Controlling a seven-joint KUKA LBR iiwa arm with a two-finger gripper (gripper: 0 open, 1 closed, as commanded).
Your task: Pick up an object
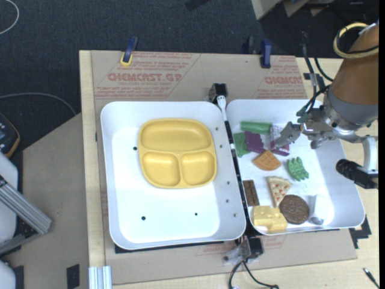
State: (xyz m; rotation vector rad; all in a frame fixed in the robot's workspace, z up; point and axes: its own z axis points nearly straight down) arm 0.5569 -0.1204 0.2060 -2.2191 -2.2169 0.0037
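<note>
- Where the arm reaches in from the right, the gripper (284,138) is seen low over the right bin (349,206), near its back edge.
- Whether the gripper is apart or together cannot be told; nothing is clearly seen held in it.
- Just beside the gripper, a purple toy piece (255,142) lies in the right bin, touching a green leaf-shaped piece (240,143) toward the bin's left wall.
- A green bean-like piece (255,126) lies by the bin's back edge.
- An orange cracker-like piece (266,160) is placed just in front of the gripper, with a green ridged piece (297,169) to its right.
- A pizza slice (278,189) lies near the bin's middle, and a brown round patty (294,209) is seen just in front of it.
- A yellow cheese block (269,218) sits at the bin's front left corner, beside a brown chocolate bar (250,192) along the left wall.
- A yellow divided plate (177,152) rests in the back half of the left bin (168,221).
- Both bins are carried side by side on the surface (96,161).
</note>
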